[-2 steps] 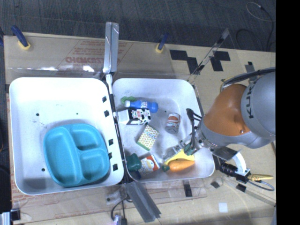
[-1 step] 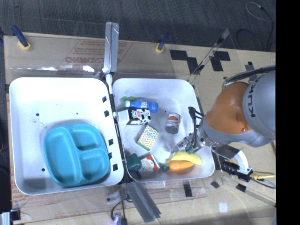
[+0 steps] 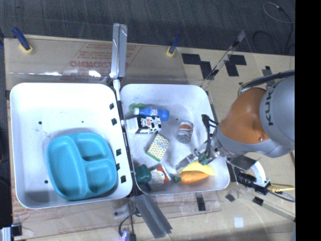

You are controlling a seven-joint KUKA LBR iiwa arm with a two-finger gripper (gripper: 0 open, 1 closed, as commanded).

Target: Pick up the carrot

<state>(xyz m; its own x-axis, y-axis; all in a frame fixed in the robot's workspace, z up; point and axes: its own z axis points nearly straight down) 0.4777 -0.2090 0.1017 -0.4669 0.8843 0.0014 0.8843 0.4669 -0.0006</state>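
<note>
The carrot [image 3: 192, 177] is orange with a green top and lies near the front right corner of the right bin [image 3: 200, 92]. A yellow piece [image 3: 201, 170] rests on its upper side. My gripper [image 3: 199, 157] hangs just above and behind the carrot, at the bin's right wall, below the orange wrist band [image 3: 243, 122]. The view does not show the carrot held.
The right bin also holds a blue bottle [image 3: 150, 113], a black-and-white card [image 3: 148, 126], a small can [image 3: 185, 131], a checkered packet [image 3: 158, 146] and a green-capped bottle [image 3: 152, 175]. A blue divided tray [image 3: 83, 164] lies in the left bin [image 3: 30, 104].
</note>
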